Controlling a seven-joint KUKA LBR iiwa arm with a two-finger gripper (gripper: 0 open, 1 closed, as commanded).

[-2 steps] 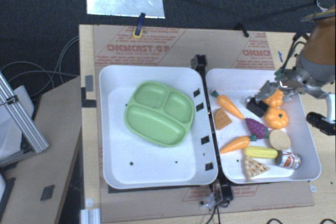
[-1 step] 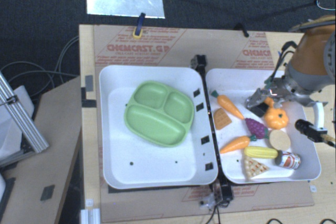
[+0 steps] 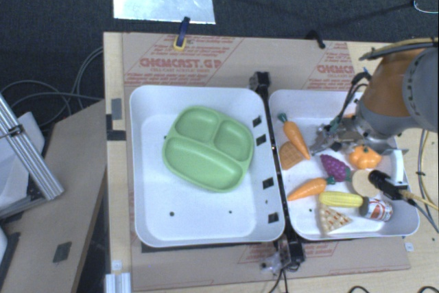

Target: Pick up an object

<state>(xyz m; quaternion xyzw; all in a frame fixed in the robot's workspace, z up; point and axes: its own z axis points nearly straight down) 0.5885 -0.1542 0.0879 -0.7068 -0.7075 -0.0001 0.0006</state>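
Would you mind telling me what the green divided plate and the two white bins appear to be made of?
The green divided plate looks like moulded plastic with a matte, even pale-green finish; its rounded compartment ridges suggest one-piece moulding. The left white bin and right white bin look like thin, smooth plastic, slightly glossy, with rounded corners and rolled rims, though coated metal cannot be ruled out.

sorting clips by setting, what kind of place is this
Probably a robotics lab bench: a grey robot arm over two white bins, toy food like a plastic carrot, loose cables.
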